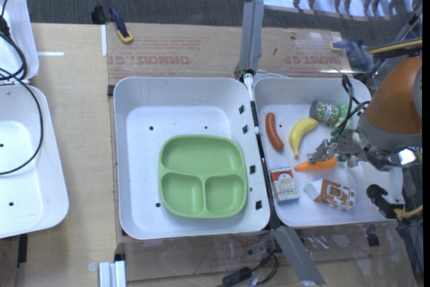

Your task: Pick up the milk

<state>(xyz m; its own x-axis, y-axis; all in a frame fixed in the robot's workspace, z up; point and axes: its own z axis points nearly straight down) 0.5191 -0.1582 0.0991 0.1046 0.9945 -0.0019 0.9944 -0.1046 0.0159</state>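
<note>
Nearest the lens, a small white-and-blue milk carton (285, 185) lies in the right white bin (306, 220) beside an orange-and-white carton (333, 194) — above them the gripper (330, 150) hovers over an orange carrot (316, 164), whether spread or pressed together I cannot tell.

Grey arm (396, 111) from the right — tool (331, 150) low, angled leftward

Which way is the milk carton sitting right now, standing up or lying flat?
Lying flat, it seems. The milk carton shows its broad printed face to the overhead camera, on the floor of the right bin, near the front-left corner.
</note>
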